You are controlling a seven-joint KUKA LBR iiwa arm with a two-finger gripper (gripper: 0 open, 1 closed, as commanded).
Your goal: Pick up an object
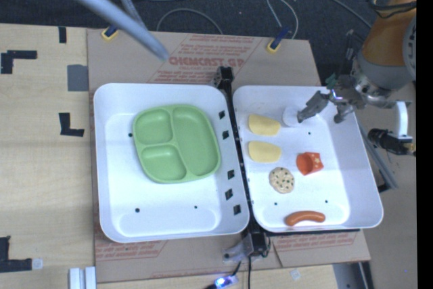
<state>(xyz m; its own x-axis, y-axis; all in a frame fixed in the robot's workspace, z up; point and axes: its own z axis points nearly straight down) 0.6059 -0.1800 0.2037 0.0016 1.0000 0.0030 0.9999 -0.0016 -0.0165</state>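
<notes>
We see the hand (326,109) spread open and grasping nothing over the right bin (357,166), near its upper edge, where the food pieces lie loose and well apart for picking: two yellow pieces (263,124), a cookie (281,180), a red piece (309,163) and a sausage (304,218).

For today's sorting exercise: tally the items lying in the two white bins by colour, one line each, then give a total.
Green: 1, divided plate
Yellow: 2, pieces
Red: 1, piece
Tan: 1, cookie
Orange-brown: 1, sausage
White: 1, small piece
Total: 7
</notes>
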